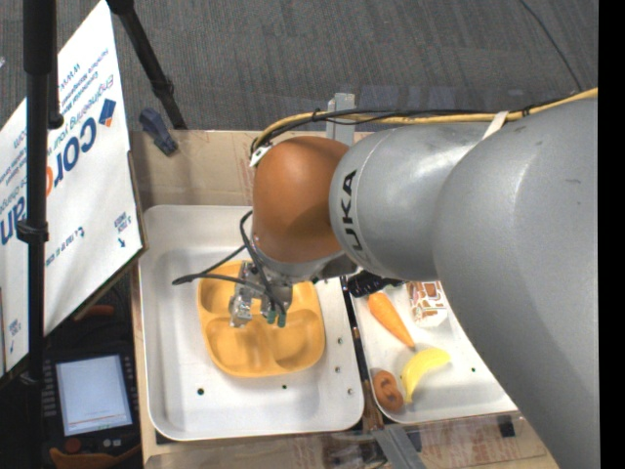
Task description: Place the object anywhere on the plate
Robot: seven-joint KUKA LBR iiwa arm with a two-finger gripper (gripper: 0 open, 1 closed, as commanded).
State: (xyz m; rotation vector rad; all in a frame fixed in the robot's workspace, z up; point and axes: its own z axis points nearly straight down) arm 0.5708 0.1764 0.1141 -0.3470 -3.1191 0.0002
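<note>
Now — gripper (259,311) over the yellow plate (293,350), finger state unclear | carrot (391,320), banana (425,369), brown item (389,387), packet (427,301) — right of it, other bin

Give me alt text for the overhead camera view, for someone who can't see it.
A grey and orange robot arm reaches from the right, its gripper low over a yellow divided plate in the left white bin. The right white bin holds a carrot, a banana, a brown round item and a small packet.
</note>
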